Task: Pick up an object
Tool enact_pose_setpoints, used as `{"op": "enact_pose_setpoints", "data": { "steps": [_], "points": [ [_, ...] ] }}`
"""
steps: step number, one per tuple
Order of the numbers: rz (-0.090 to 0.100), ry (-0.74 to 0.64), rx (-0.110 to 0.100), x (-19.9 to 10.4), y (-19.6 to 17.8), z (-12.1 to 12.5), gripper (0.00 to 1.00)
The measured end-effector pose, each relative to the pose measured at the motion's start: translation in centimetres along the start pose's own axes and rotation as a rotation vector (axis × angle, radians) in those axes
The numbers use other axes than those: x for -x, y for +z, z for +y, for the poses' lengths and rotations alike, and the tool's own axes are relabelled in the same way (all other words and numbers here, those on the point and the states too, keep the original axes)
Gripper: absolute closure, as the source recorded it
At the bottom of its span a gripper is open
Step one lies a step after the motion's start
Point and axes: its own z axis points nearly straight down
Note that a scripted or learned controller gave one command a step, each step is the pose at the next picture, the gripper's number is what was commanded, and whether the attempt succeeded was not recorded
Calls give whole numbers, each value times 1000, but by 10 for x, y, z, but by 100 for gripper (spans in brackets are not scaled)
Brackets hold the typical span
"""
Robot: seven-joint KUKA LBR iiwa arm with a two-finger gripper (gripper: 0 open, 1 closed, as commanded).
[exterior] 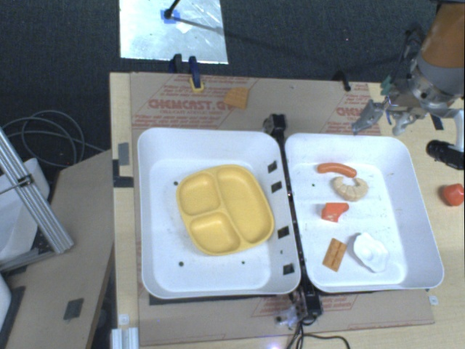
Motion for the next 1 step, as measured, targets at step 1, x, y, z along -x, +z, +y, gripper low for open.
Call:
{"op": "enact_pose_setpoints", "data": {
  "steps": [1],
  "points": [
    [3,5,-14,10,114,-53,0]
  ]
}}
